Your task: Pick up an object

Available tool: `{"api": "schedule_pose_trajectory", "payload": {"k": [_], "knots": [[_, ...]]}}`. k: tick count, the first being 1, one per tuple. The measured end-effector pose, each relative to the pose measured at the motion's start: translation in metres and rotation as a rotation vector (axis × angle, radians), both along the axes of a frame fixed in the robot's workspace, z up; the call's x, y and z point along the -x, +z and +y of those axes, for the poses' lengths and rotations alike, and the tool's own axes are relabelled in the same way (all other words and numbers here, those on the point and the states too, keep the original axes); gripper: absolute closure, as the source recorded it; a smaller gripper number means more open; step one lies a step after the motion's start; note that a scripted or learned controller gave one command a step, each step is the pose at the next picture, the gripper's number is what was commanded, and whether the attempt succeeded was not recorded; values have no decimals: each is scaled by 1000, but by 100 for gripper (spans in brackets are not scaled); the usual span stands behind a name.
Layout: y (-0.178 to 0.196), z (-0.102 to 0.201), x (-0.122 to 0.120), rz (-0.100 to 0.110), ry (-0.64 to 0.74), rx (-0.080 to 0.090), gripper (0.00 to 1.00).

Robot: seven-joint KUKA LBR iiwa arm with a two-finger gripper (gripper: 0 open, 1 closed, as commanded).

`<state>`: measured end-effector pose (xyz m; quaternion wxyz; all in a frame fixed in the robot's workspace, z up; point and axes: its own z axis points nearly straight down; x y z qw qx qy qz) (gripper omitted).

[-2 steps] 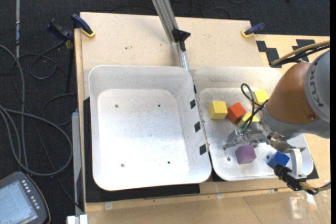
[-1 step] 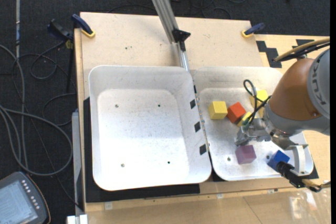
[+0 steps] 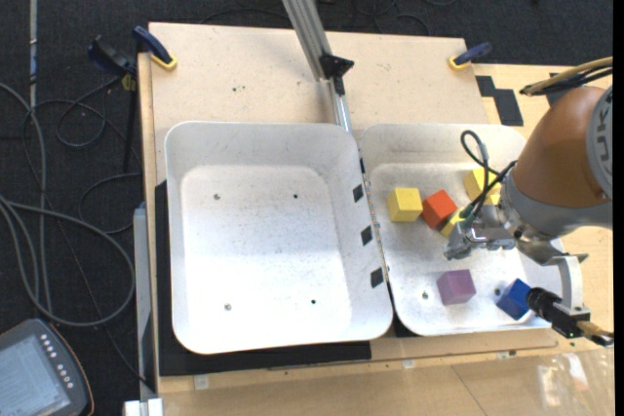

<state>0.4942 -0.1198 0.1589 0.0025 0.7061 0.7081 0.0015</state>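
Blocks in right bin: yellow block, orange block, purple block, blue block. Gripper hovers beside orange, nothing visibly held; I can't tell its spread. Approach step, I judge; next, descend squarely.

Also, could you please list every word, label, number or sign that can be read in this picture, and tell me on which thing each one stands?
No text in this picture can be read.
Black marks on the divider between the bins: plain black patches, no letters.
Pendant at the lower left corner: its screen and buttons are too small and blurred to read.
Yellow cube, orange cube, purple cube, blue block: plain faces, no print.
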Motion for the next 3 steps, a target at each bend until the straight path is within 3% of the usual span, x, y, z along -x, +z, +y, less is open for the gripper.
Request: {"api": "schedule_pose_trajectory", "payload": {"k": [1, 2, 3], "knots": [[62, -5, -5, -2, 0, 1, 100], [96, -5, -6, 0, 0, 1, 100], [92, 41, -18, 5, 5, -2, 100]]}}
